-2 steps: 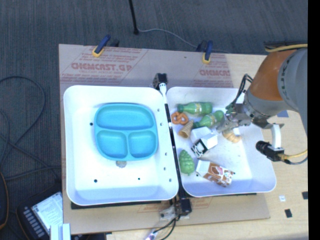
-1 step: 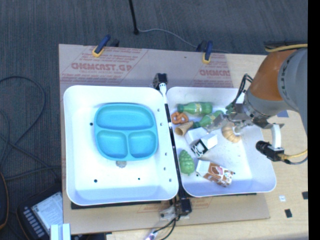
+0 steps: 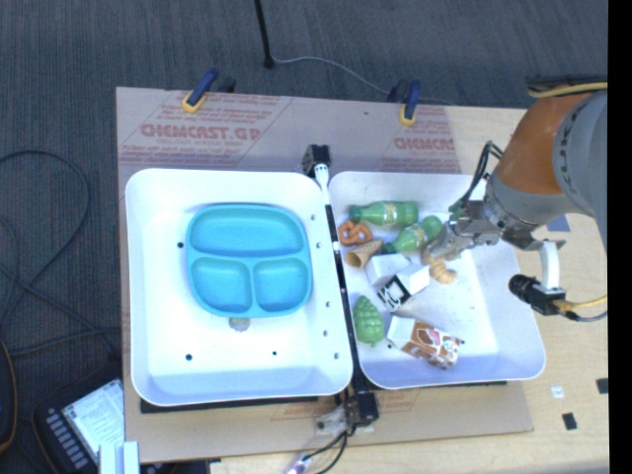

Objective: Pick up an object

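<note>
Partly hidden gripper [image 3: 446,248] among toys [image 3: 395,227]

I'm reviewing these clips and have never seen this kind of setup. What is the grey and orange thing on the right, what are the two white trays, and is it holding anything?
That is a robot arm, seen by one camera above the bench. Its gripper is low in the right bin, among small items: a green bottle, a green toy and a printed packet. Whether it holds anything cannot be told. The left bin holds a blue divided tray.
</note>
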Available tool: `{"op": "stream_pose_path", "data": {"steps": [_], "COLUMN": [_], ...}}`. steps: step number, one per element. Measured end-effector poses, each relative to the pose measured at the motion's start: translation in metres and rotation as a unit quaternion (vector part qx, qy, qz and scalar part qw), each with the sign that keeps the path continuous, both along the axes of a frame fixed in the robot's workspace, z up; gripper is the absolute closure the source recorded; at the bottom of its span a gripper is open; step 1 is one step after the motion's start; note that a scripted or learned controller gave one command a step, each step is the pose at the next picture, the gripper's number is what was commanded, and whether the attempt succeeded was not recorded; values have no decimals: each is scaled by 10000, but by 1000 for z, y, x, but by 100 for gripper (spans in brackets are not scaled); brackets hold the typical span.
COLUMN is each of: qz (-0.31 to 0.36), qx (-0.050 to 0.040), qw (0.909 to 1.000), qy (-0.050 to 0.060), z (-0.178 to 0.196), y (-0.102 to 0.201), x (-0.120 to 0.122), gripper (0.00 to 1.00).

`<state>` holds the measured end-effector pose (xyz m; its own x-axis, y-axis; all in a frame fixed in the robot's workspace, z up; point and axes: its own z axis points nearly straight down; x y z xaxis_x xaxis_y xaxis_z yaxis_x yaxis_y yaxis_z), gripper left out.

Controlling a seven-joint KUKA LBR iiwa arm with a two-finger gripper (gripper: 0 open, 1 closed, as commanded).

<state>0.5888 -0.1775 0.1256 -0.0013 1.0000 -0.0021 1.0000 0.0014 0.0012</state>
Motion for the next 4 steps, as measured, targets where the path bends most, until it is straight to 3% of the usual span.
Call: {"op": "stream_pose_path", "data": {"steps": [1,2,3,4], "qz": [7,-14,-6,-7], "qx": [8,-3,-4,7], "qw": [10000,10000,10000,10000], "qy": [-18,20,6,5], "z": [137,43,44,-28], "y": [83,-14,-13,23], "x": [46,78,79,-9], "gripper": [100,100,0,0]}}
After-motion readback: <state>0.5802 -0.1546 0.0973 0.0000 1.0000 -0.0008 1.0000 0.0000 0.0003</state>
